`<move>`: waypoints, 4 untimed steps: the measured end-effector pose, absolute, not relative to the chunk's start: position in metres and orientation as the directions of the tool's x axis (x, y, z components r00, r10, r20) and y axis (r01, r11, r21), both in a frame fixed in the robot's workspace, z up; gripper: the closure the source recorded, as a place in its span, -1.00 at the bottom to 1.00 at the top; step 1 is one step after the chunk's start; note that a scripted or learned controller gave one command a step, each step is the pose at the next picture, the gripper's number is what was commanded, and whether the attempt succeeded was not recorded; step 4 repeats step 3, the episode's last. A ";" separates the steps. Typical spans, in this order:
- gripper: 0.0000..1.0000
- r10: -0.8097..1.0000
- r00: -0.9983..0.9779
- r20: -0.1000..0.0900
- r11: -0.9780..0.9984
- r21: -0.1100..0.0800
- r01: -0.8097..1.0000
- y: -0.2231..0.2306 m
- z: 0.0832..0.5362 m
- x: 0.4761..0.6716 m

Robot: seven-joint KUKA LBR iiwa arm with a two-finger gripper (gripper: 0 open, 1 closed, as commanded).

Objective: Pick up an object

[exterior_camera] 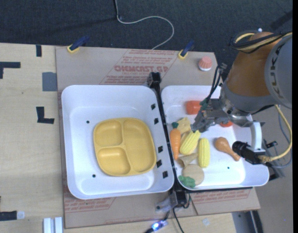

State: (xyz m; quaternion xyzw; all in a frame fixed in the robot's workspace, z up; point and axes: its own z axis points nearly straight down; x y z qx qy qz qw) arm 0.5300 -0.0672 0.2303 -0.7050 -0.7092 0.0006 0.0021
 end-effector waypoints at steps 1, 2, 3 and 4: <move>1.00 1.000 -0.001 0.000 0.001 -0.006 1.000 -0.064 0.212 0.532; 1.00 1.000 -0.001 0.000 0.001 -0.003 1.000 -0.071 0.217 0.530; 1.00 1.000 -0.002 0.000 0.002 -0.003 1.000 -0.073 0.227 0.541; 1.00 1.000 -0.002 0.000 0.002 -0.003 1.000 -0.073 0.227 0.541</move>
